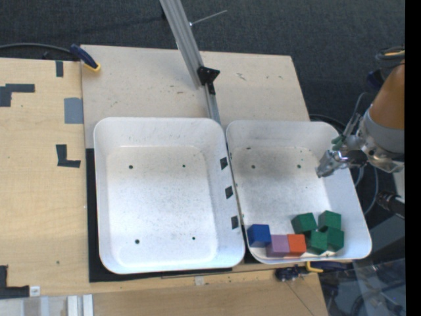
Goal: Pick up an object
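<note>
Several small blocks lie bunched at the near edge of the right bin (276,143): a blue block (259,234), a purple block (280,244), an orange block (297,243) and green blocks (320,229). My gripper (329,162) hangs over the right bin's right side, well above and behind the blocks. Nothing shows between its fingers.
The left bin (161,189) sits beside the right one, divided from it by a ridge with black clips (229,191). A slanted metal rail (187,38) runs from the top down to the bins' far edge. The wooden bench (39,143) extends left.
</note>
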Motion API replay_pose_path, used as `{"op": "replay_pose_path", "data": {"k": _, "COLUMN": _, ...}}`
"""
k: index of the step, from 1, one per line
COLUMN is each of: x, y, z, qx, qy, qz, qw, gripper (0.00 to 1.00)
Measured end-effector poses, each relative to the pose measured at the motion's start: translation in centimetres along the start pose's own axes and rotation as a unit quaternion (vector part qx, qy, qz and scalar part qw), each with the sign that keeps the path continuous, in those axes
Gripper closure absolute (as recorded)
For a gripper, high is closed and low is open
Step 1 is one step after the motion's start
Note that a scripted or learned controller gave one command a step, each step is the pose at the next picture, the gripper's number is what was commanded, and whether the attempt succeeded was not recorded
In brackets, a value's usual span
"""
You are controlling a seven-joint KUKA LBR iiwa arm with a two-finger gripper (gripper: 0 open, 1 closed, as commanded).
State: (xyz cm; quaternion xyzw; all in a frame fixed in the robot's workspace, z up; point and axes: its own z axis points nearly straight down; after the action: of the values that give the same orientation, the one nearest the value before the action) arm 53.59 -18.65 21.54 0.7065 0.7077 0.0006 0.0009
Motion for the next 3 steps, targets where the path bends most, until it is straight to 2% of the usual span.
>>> {"op": "replay_pose_path", "data": {"k": 2, "x": 12.4, "y": 3.3, "z": -0.6, "qx": 0.001, "qy": 0.001, "qz": -0.003, "qw": 1.0, "gripper": 1.0}}
{"op": "replay_pose_path", "data": {"k": 3, "x": 17.4, "y": 3.9, "z": -1.5, "qx": 0.001, "qy": 0.001, "qz": -0.003, "qw": 1.0, "gripper": 1.0}}
